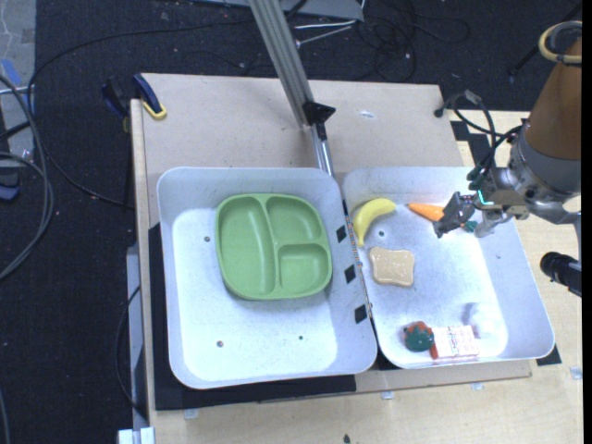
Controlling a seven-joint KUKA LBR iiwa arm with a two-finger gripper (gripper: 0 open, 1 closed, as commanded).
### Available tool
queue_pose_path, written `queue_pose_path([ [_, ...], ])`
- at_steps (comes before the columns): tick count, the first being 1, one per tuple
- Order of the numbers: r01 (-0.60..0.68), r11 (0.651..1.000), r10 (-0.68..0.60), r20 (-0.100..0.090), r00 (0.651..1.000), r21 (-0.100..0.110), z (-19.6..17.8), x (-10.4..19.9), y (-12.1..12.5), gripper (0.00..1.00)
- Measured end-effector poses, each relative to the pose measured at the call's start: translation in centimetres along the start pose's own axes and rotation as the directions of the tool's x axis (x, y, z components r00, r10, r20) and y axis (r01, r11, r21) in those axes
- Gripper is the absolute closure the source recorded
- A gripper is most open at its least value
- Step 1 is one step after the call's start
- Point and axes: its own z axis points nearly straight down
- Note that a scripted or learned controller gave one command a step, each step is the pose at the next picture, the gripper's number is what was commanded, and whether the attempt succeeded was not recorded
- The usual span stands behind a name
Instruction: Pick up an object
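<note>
Left bin (185, 340), green tray (274, 246), right bin (518, 285), banana (372, 215)

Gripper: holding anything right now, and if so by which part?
Nothing seen held. The gripper sits over the right bin, just right of the carrot, near its thick end. Contact cannot be told, and nothing shows in the jaws.

Green divided plate (274, 246); left bin (185, 340)
</note>
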Motion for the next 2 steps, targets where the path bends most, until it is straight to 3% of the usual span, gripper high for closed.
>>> queue_pose_path([
  [1, 0.0, 1.0, 0.0, 0.0, 1.0, -0.003, -0.1, 0.0, 0.1, 0.0],
  [2, -0.004, 1.0, 0.004, 0.0, 1.0, 0.002, 4.7, -0.8, -0.2, 0.0],
])
